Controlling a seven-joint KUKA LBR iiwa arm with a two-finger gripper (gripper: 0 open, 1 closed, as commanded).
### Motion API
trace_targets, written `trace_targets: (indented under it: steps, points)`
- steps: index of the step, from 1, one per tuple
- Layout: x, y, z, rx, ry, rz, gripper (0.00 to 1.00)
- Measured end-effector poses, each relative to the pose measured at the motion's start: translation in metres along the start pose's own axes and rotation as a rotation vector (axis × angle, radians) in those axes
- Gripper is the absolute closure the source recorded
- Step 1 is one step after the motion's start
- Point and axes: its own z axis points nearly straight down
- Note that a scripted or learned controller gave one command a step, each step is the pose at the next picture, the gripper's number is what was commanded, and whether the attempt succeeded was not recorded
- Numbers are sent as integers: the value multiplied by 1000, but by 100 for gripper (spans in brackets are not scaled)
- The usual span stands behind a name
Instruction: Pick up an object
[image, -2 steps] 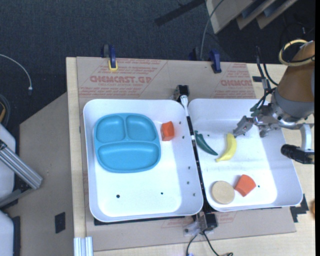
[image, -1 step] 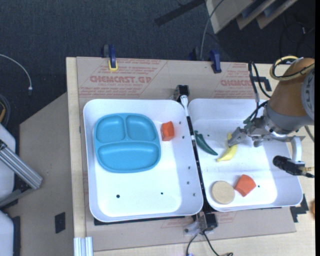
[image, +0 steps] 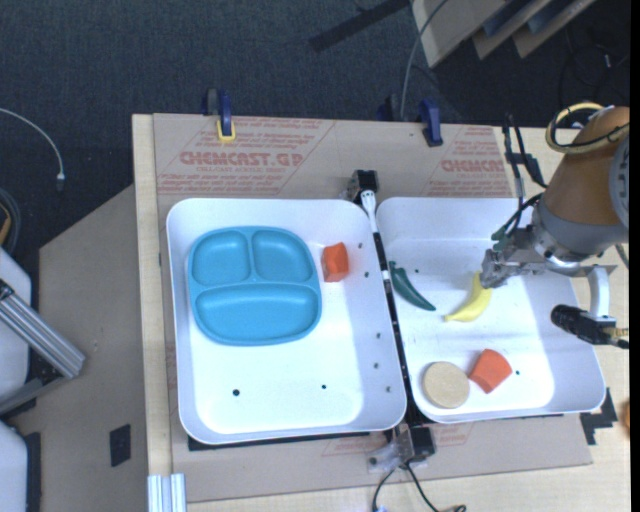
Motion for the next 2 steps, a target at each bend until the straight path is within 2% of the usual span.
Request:
trace_targets:
  steps: [2]
  points:
    - [-4,17,-94,-6,-2,-2,100]
